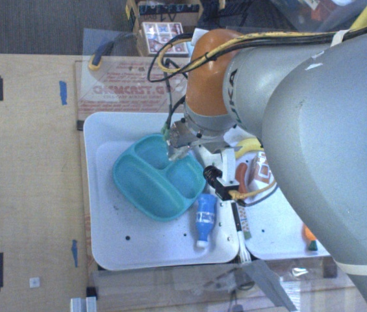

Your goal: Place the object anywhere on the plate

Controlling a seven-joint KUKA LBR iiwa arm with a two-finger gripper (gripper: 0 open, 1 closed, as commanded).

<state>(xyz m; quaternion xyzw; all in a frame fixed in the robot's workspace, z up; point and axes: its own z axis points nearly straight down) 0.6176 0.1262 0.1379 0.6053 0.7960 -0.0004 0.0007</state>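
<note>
the teal plate (pixel 145 188), the divided kind with three sections, sits in the left bin (pixel 105 242), roughly in the middle and a bit toward the edge shared with the right bin (pixel 280 242). the gripper (pixel 174 149) hangs right over the plate's far side, about where the divider ridges meet. honestly i can't tell from this angle how far open it is or whether it has hold of anything, since the wrist covers most of it.

the one loose thing i can make out in the left bin is a blue tube (pixel 204 216) with a white cap. it lies flat just beside the plate's rim, toward the bin's lower right corner in the view, cap pointing at the near edge. it's on the bin floor, not on the plate.

the arm hides most of the right bin. near its shared edge there's a yellow thing (pixel 249 146) and a reddish thing (pixel 242 173), both too covered to name.
</note>
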